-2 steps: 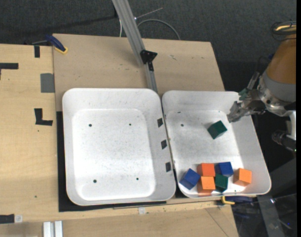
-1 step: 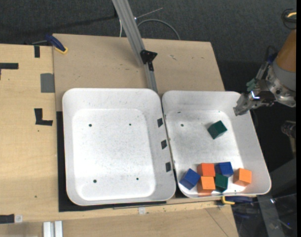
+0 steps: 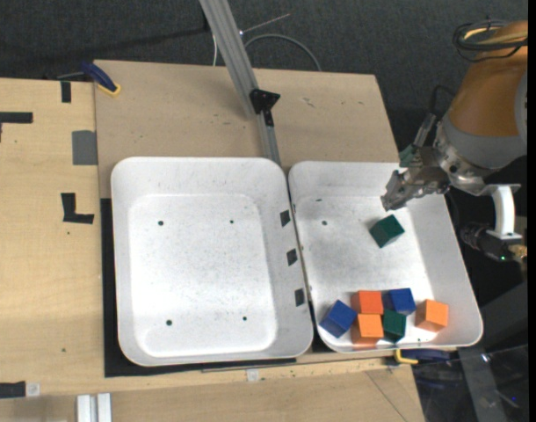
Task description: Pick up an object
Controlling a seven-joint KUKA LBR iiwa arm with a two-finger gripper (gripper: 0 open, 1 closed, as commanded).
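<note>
I'm seeing the gripper [image 3: 397,195] hovering just above the dark green cube [image 3: 387,231] in the right bin [image 3: 338,192]; can't tell its jaw state. Six cubes are crowding the bin's lower edge.

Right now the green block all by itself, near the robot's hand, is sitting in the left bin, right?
Not quite. The camera view shows the lone green block in the right bin, just below the gripper. It is by itself, as you said; the other blocks cluster at that bin's near edge.
</note>
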